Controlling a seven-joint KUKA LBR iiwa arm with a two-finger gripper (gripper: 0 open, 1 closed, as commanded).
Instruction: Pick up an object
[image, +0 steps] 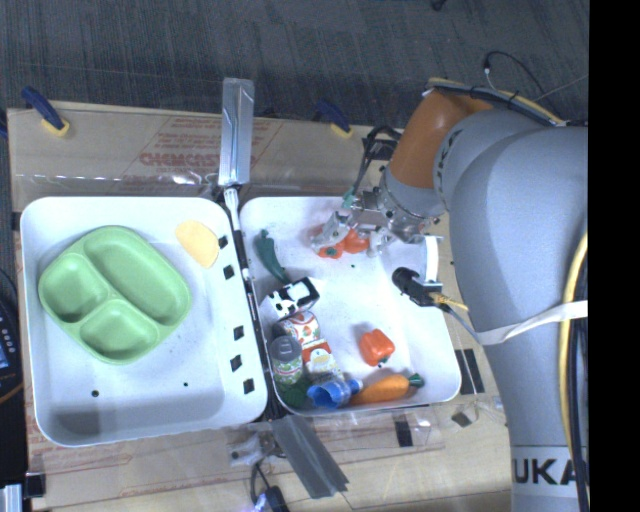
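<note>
The orange object (352, 243) lies at the right bin's (440, 350) far edge beneath our gripper (350, 228); we cannot tell its finger state. So near the wall, our grasp may slip.

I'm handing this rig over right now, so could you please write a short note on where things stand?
Hand: low at the back of the right bin, over a small orange-and-white item; grip state unclear.
Right bin: orange pepper, carrot, blue item, can, jar, black-and-white toy, dark green piece.
Left bin: green divided tray, yellow piece.
Done: nothing visibly lifted.
Left: secure and lift one object.
</note>
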